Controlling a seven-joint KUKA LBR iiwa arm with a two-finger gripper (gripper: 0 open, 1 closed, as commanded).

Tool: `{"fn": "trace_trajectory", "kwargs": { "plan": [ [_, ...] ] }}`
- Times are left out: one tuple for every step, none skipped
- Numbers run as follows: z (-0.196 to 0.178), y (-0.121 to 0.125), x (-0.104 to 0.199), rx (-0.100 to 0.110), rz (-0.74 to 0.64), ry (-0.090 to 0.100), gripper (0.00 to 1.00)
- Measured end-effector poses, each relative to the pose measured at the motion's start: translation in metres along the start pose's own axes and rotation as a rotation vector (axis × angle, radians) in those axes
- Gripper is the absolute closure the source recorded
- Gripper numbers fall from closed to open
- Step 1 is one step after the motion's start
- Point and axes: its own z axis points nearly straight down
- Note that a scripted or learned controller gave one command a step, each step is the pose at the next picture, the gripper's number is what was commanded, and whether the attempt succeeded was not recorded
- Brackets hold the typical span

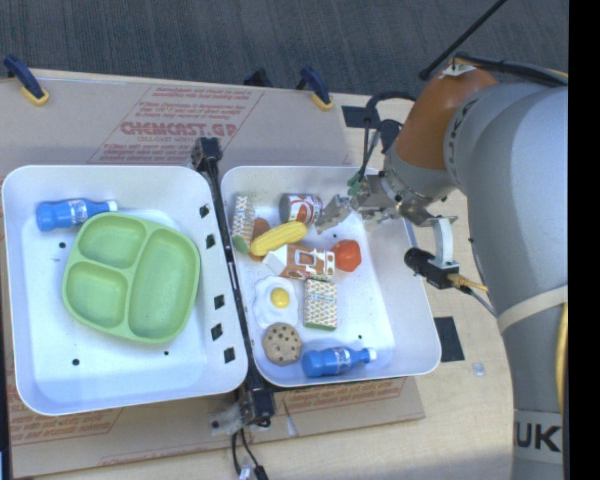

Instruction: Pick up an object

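White plastic walls of the right bin (412, 313) close around a packed heap: a yellow corn cob (278, 236), a red round tomato (347, 256), a fried egg (277, 295), a brown cookie (281, 343), and a blue bottle (333, 360) along the near edge. My pincer (340, 211) hangs over the far right corner beside a small red-labelled can (300, 208); its opening I cannot tell. The left bin (30, 368) has open floor around a smooth green divided plate (132, 278).

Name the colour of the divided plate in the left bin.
Light green; the divided plastic plate shows best in the camera view.
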Motion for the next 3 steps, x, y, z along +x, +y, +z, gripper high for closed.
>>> {"fn": "trace_trajectory", "kwargs": {
  "plan": [
    [-0.011, 0.001, 0.0, -0.001, -0.002, 0.0, 1.0],
    [-0.01, 0.0, 0.0, 0.0, -0.003, 0.0, 0.0],
    [0.022, -0.101, 0.021, 0.003, 0.007, 0.001, 0.0]
  ]
}}
